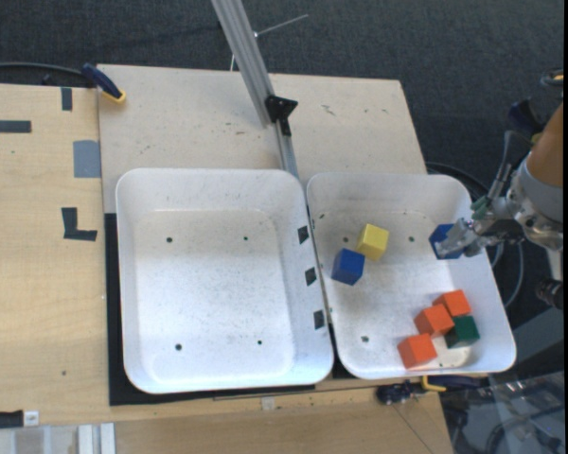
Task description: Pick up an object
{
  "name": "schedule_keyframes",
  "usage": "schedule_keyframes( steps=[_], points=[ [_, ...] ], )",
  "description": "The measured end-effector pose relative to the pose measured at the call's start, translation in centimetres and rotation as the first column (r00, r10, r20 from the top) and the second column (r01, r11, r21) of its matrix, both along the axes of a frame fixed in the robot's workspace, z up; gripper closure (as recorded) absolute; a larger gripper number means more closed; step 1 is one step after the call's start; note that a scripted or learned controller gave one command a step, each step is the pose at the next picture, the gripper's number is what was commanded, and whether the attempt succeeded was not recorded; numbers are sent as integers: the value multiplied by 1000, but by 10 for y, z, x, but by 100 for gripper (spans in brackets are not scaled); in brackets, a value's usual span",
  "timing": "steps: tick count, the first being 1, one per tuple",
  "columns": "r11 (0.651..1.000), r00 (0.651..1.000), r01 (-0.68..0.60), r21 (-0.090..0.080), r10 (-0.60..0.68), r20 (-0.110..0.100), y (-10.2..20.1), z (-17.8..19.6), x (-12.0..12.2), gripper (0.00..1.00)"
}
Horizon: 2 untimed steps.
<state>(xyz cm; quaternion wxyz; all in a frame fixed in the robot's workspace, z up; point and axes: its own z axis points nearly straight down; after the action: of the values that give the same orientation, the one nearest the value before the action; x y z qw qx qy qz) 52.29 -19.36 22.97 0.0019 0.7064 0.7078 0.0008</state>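
The right bin (388, 189) holds several small blocks. A yellow cube (373, 240) and a blue cube (348, 266) sit close together near its middle left. In its near right corner lie three orange cubes (434, 320), a dark green cube (466, 330) and a pale block (453, 348). My gripper (456, 237) reaches in from the right over the bin's right side. A small blue block (444, 241) sits between its fingertips, apart from the other blocks.
The left bin (133, 253) lies beside the right one, with a raised divider between them. A grey metal rail (241, 41) slants down from the top to the bins' far edge. Cables hang by the arm at right.
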Motion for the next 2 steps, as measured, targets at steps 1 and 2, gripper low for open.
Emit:
schedule_keyframes(
  steps=[1, 2],
  points=[
    [1000, 1000, -4, 3, 4, -6, 46, -11, 21, 100],
    [1000, 1000, -5, 3, 5, -7, 100, -19, 40, 100]
  ],
)
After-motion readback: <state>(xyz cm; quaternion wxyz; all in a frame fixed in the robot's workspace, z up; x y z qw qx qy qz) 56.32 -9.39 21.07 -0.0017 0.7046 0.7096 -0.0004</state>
